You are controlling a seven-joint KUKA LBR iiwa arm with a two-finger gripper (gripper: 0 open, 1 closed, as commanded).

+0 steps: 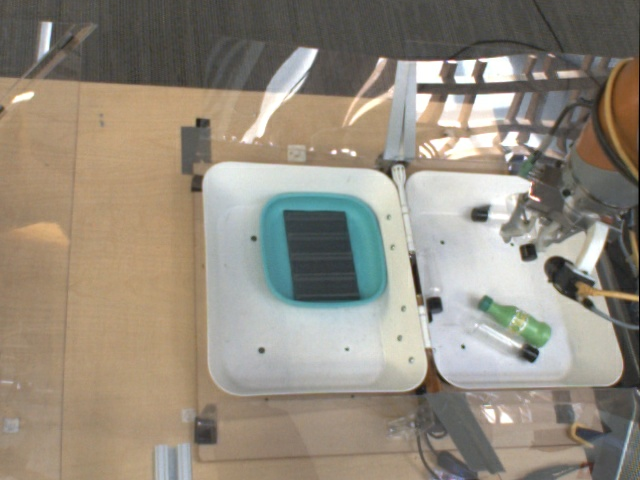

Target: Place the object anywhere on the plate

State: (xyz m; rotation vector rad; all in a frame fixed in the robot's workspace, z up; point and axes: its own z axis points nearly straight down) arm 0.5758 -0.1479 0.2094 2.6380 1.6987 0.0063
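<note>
On the light wooden surface [100, 268] two shallow white bins sit side by side, the left bin [240, 348] holding a teal plate [272, 258] with rounded corners, and a dark ribbed rectangular mat [321, 255] lies flat in the middle of that plate. In the right bin [450, 208] a small green bottle [514, 320] lies on its side near the front right part of the floor, its pale cap end pointing toward the bin divider and its body angled toward the near right corner. Just in front of it, almost touching, lies a clear tube with a black cap [505, 341], roughly parallel to the bottle. The grey arm with its orange band [612, 118] comes in from the right, and the tool [528, 230] hangs over the back right part of the right bin, above and well apart from the bottle. Whether the tool is open or closed cannot be told from this angle, and nothing can be seen held in it. The bottle is well apart from the plate, in the other bin
</note>
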